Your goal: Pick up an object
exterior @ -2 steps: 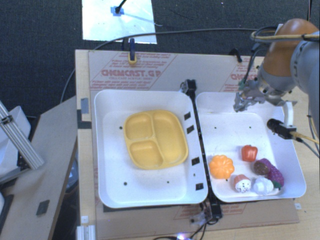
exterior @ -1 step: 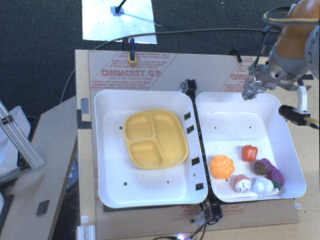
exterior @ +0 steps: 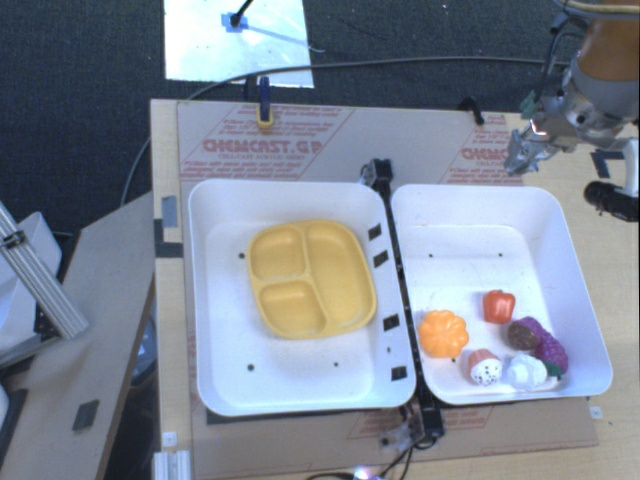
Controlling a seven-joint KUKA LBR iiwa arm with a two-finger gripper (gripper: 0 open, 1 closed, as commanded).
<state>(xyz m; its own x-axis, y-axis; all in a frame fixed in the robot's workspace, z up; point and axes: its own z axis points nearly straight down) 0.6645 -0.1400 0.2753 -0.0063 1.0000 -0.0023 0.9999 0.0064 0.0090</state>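
Observation:
Several toy foods lie in the right bin (exterior: 470,208) near its front edge: an orange pumpkin (exterior: 443,333), a red pepper (exterior: 498,306), a purple grape bunch (exterior: 540,340), a small pink-and-white piece (exterior: 484,368) and a white piece (exterior: 526,372). My gripper (exterior: 522,156) hangs above the bench just beyond the right bin's far right corner, well away from the toys. Nothing is seen in it.
The left bin (exterior: 215,268) holds a yellow divided plate (exterior: 308,278). A black clip strip (exterior: 388,268) joins the two bins. A cable and a white sheet (exterior: 235,28) lie beyond the bench at the back.

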